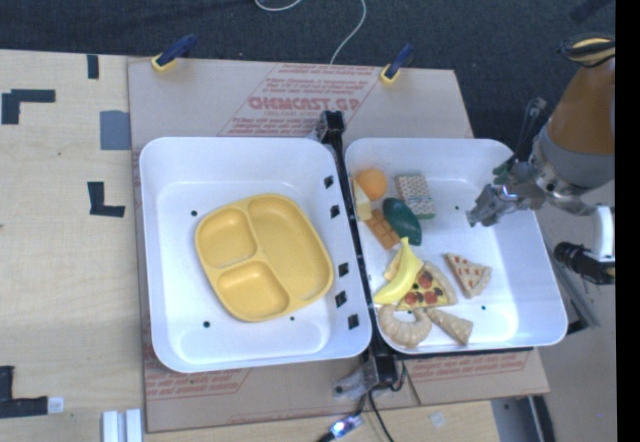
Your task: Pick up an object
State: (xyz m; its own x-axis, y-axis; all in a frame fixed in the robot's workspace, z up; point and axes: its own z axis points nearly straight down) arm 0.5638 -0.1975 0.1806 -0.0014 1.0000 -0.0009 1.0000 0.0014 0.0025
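Tabletop (60,260): pale wood at 9 o'clock, cut off by the frame edge, with a cardboard sheet (300,100) under two white bins.
Clamps: two, blue and yellow, on the cardboard's far edge at 11 o'clock (173,52) and 12 o'clock (396,62).
Left bin (165,170): one yellow divided plate (262,256) with three compartments, lying near the middle.
Right bin (520,320): toy food crowded against its left wall, from 1 o'clock to 5 o'clock of the frame centre.
Counted pieces: one orange ball (371,182); one speckled block (415,195); one dark green piece (402,218); one banana (402,272); two pizza slices, one partly under the banana (428,288), one apart to the right (468,273); one ring-shaped pastry (405,328).
Hard to make out: small tan pieces beneath the orange ball and beside the pastry.
End effector (487,208): at 3 o'clock, above bare bin floor, well apart from the food; it is too small and dark to tell whether it is spread or closed; nothing seen in it.
Arm (580,130): cut off at the right.
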